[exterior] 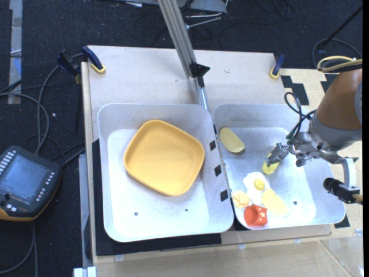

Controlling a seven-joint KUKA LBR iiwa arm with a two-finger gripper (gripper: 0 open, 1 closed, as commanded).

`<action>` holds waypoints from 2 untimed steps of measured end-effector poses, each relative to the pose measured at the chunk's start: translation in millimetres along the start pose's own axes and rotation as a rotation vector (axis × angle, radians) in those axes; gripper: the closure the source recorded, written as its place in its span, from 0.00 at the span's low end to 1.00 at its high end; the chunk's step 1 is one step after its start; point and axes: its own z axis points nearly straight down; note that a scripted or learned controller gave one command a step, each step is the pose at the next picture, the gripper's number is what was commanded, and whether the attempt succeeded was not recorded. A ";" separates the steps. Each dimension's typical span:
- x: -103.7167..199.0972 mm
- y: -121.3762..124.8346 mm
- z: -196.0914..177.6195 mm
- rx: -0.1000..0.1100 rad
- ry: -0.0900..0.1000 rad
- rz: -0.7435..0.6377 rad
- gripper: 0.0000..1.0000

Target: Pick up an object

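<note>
One small yellow piece point(271, 167) sits under the gripper point(278, 154) in the right bin point(300, 128), just left of the bin's middle.

You will find the gripper right over that piece, with the arm point(340, 111) reaching in from the right; whether the piece is between the fingers I cannot tell, nor how far apart they stand (too small and dark against the bin floor). Near the piece, toward the front, you see a fried-egg toy point(256, 184), a pale yellow slice point(275, 202), a red piece point(254, 214) and a small yellow wedge point(240, 199), all clustered close. Farther back and left lies a yellow oval piece point(232, 141), apart from the rest. Next door, the left bin point(115, 212) holds a yellow square plate point(165, 156).
</note>
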 end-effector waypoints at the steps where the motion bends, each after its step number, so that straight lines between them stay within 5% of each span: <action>1: 0.4 -0.4 44.5 -0.003 -0.001 -0.001 0.00; 2: -0.1 0.3 32.8 -0.005 -0.001 0.000 1.00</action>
